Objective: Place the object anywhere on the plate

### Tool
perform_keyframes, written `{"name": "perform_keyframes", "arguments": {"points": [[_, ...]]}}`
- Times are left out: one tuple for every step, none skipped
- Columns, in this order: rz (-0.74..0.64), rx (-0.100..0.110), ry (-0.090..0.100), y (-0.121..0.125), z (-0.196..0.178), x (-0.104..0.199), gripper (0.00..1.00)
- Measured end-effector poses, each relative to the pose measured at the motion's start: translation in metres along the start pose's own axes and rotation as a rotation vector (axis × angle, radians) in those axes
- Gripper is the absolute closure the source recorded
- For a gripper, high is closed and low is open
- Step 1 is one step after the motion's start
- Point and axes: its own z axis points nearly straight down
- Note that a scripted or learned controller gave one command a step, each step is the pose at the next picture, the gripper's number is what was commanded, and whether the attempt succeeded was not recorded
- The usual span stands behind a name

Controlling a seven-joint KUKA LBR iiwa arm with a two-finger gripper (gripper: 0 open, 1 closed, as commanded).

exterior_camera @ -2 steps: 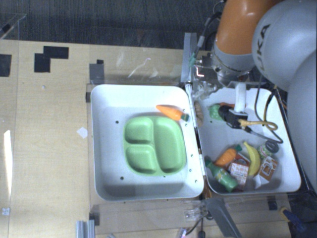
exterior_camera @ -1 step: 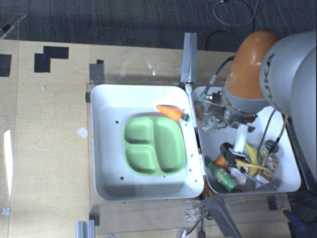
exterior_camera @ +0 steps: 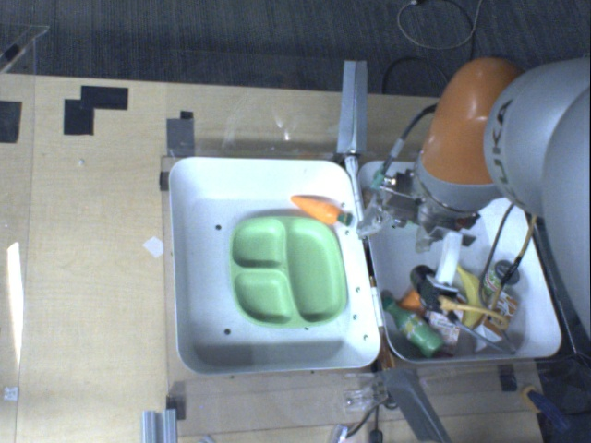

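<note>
The green plate [exterior_camera: 286, 268], a three-compartment one, is sitting in the middle of the left white bin [exterior_camera: 199, 340]. The orange carrot [exterior_camera: 317, 209] is lying just beyond the plate's far right corner, tilted, with its green stem end pointing toward the wall between the two bins. Whether it is touching the plate's rim or sitting just off it on the bin floor is hard to call from here.

The arm [exterior_camera: 517, 127] is reaching in from the right, its orange band showing above the wrist, and the jaws [exterior_camera: 369, 218] are hovering at the dividing wall, right beside the carrot's stem end. Are they spread or pressed together? Cannot tell; the view is too cluttered there.

In the right bin [exterior_camera: 545, 340], a jumble of small items is piling up near the front: a green bottle [exterior_camera: 417, 332], something yellow [exterior_camera: 471, 289], dark bits among them.
</note>
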Motion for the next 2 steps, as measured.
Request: {"name": "perform_keyframes", "arguments": {"points": [[-0.008, -0.002, 0.001, 0.0011, -0.0106, 0.001, 1.0], [-0.008, -0.002, 0.001, 0.001, -0.0106, 0.0011, 0.0]]}}
